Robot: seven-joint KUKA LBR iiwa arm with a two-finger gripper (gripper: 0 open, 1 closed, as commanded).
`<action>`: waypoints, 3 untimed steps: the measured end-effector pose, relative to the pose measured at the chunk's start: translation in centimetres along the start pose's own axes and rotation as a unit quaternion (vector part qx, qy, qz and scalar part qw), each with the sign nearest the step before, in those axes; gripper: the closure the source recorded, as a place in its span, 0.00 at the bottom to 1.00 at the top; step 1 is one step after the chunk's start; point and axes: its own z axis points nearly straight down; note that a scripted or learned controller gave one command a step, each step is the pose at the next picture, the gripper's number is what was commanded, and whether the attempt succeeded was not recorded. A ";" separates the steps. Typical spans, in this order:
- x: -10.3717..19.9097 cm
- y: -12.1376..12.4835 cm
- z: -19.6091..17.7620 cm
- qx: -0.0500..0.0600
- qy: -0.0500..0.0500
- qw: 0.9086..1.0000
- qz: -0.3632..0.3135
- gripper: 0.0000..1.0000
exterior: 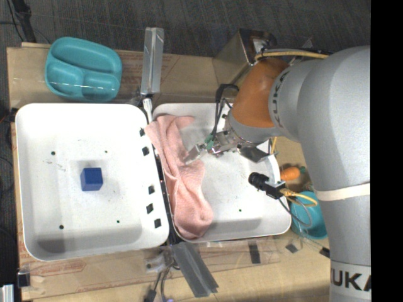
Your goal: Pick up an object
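Observation:
A pink cloth (184, 184) lies crumpled along the left side of the right bin (252, 222), running from its far wall to its near wall. My gripper (200, 148) is down in that bin, at the cloth's upper right edge and touching or nearly touching its folds. The grey arm with its orange band (255, 99) reaches in from the right and hides the bin's far right corner. A small blue cube (92, 178) sits alone in the left bin (38, 137), left of its centre, far from the gripper.
A teal moulded tray (83, 68) rests on the bench behind the left bin. An orange object (291, 172) and a blue cup-like item (312, 218) sit just outside the right bin's right wall. A metal bar (152, 61) stands behind the gap between the bins.

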 end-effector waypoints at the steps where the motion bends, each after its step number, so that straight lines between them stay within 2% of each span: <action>1: 4.1 -0.2 0.0 0.000 0.000 0.999 -0.041 0.00; 2: 1.3 5.5 -0.1 -0.001 -0.001 1.000 0.015 0.00; 3: 3.2 -2.5 0.0 0.000 0.000 0.999 -0.037 0.00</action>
